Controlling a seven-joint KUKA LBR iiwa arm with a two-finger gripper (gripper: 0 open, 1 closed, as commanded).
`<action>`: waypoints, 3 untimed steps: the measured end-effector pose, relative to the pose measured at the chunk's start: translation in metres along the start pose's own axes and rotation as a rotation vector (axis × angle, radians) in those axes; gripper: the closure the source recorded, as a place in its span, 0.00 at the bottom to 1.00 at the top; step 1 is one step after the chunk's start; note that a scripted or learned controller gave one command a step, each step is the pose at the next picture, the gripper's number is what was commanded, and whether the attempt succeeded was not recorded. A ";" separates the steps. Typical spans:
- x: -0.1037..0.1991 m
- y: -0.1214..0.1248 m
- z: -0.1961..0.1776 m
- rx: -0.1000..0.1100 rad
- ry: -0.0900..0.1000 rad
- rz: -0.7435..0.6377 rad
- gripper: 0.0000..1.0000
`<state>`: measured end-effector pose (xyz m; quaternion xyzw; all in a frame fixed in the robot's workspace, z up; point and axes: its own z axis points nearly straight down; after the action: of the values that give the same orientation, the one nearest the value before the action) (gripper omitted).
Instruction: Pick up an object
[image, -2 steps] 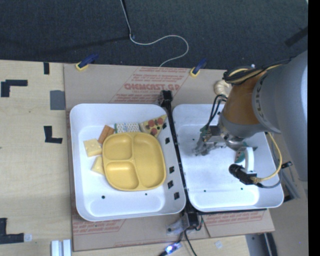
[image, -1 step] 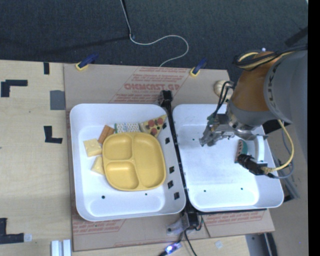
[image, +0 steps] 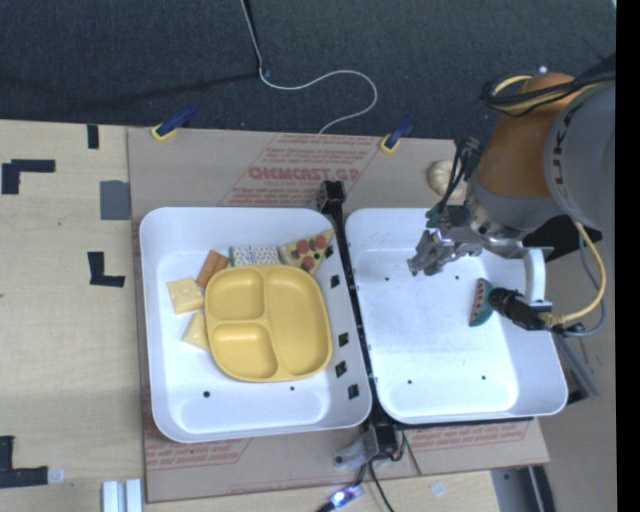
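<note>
My gripper (image: 424, 260) hangs over the upper left part of the right bin (image: 440, 385), low over its white floor. A small watermelon-slice toy (image: 481, 303), red with a green rind, lies in the same bin to the gripper's right and a little nearer the front. In the left bin (image: 170, 400) a yellow divided plate (image: 268, 322) fills the middle. A pizza-slice toy (image: 308, 249) and a patterned piece (image: 254, 255) lie behind the plate. A brown cracker (image: 211, 267) and pale yellow cheese pieces (image: 185, 295) sit at its left.
The bins share a dark divider (image: 347, 300) running front to back. A beige round thing (image: 439, 177) rests on the cardboard behind the right bin. The arm's orange band (image: 520, 140) looms over that bin's back right corner.
</note>
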<state>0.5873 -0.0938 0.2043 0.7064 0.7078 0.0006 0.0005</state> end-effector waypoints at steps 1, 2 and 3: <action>0.001 0.000 -0.021 0.001 0.001 0.000 1.00; 0.046 -0.029 -0.009 0.006 0.000 -0.001 1.00; 0.071 -0.049 -0.030 0.004 0.001 -0.001 1.00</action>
<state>0.5384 -0.0232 0.2341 0.7061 0.7081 -0.0005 -0.0014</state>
